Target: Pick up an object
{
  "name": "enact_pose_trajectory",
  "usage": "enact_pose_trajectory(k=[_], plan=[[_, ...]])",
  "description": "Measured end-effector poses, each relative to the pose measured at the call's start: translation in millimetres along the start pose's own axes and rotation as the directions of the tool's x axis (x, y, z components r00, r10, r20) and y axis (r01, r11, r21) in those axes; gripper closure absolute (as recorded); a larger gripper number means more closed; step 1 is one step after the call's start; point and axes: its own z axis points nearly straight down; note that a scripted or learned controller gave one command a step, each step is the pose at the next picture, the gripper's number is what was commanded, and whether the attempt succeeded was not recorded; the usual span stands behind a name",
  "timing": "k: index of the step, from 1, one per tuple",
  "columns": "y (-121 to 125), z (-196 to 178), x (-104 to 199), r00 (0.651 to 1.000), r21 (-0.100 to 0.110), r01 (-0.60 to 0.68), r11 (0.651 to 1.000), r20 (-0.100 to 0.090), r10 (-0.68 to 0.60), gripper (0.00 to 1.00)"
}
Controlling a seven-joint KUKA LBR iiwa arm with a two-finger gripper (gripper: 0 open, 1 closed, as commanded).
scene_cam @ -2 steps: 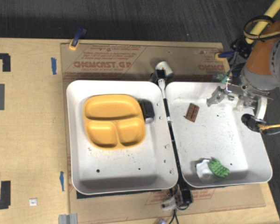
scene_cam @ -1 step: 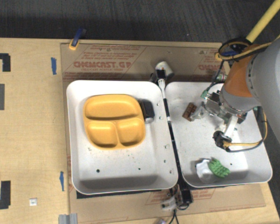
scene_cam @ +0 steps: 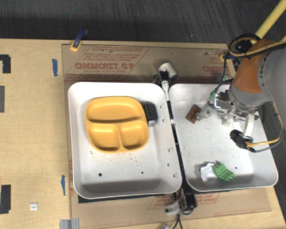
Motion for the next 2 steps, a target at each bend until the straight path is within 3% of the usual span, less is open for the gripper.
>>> enact_pose_trajectory(k=[1,2], plan=[[20,0,-4,0.937,-0.002,0.349,0.937,0.001,-0.349,0.00],[-65,0,-2,0.905,0.001,0.426,0.905,-0.002,-0.426,0.00]])
